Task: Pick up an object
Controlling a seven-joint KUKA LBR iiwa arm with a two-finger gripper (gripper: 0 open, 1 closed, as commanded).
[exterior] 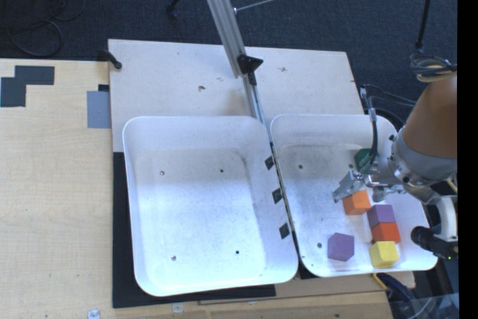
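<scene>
The gripper [352, 188] hangs low in the right bin [314, 140], just beside an orange block [358, 202]; I cannot tell its claw's state; 4 more blocks lie nearby.

The fingertips of the gripper [351, 187] are blurred and too small for their spacing to be judged, and whether the orange block [359, 201] just below them is touched cannot be told. A small green object [365, 158] is largely covered by the gripper body and the cable beside it, so its shape is not made out. The arm [433, 134] is cut off at the right, and the right rim of the right bin [321, 123] is hidden beneath it.
</scene>
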